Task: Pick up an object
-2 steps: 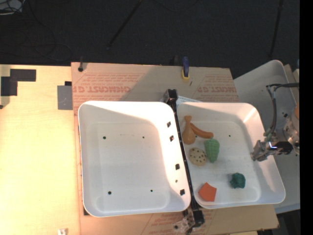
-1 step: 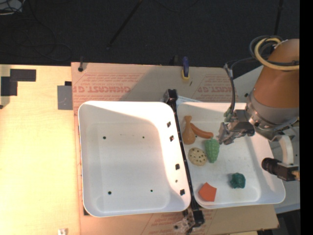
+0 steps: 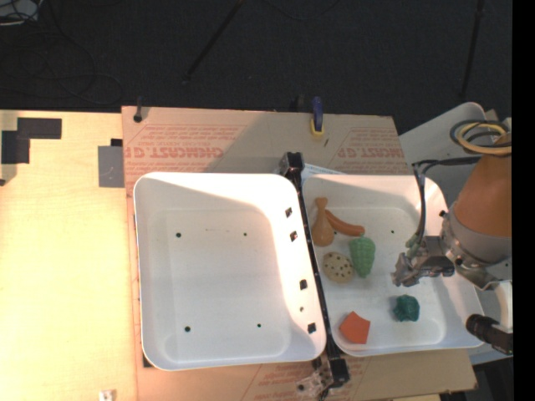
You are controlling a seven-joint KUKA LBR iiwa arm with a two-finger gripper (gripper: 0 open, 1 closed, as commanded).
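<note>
The right bin holds several small objects. A tan drumstick-shaped piece and an orange sausage shape lie at its far left. A green lump and a round spotted tan piece sit mid-bin. A red-orange block lies near the front rim, and a teal lump sits to its right. My gripper hangs over the right side of this bin, just above the teal lump and right of the green one. I see nothing held in it.
The left bin sits beside the right one, with a black clip divider between them. Both rest on brown cardboard over a pale wooden bench. The arm's grey and orange wrist fills the right edge.
</note>
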